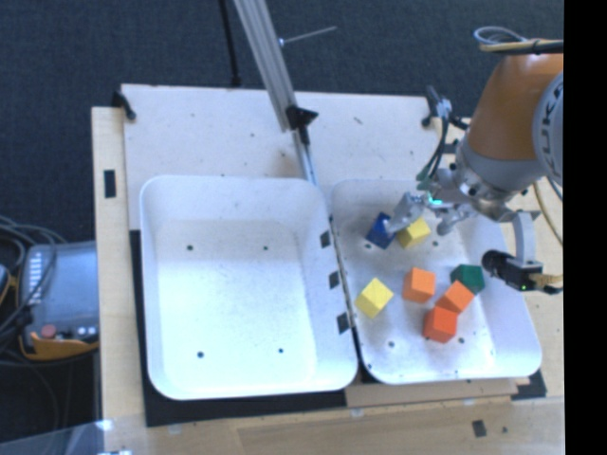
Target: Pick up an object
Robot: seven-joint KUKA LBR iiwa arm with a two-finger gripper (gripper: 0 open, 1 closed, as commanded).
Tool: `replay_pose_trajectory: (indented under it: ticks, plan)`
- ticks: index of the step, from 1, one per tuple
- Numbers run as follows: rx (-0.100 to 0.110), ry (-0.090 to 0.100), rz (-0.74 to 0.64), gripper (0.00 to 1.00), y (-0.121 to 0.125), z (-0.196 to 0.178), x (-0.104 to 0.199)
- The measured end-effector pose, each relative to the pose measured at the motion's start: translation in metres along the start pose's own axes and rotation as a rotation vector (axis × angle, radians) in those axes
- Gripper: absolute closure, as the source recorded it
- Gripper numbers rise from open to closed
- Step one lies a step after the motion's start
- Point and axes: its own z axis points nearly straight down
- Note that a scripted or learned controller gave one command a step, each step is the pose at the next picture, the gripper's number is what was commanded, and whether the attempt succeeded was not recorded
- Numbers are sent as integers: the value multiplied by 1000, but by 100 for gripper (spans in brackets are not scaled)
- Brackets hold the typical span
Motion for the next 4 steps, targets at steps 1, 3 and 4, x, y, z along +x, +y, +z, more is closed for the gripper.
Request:
replay_pose_trajectory:
  ticks: [1, 3, 4]
  plan:
    - [-5, -1, 2, 0, 1, -2, 0]
    - [3, -2, 5, 0, -3, 104, 0]
    - [-4, -3, 6, 0, -3, 135, -2]
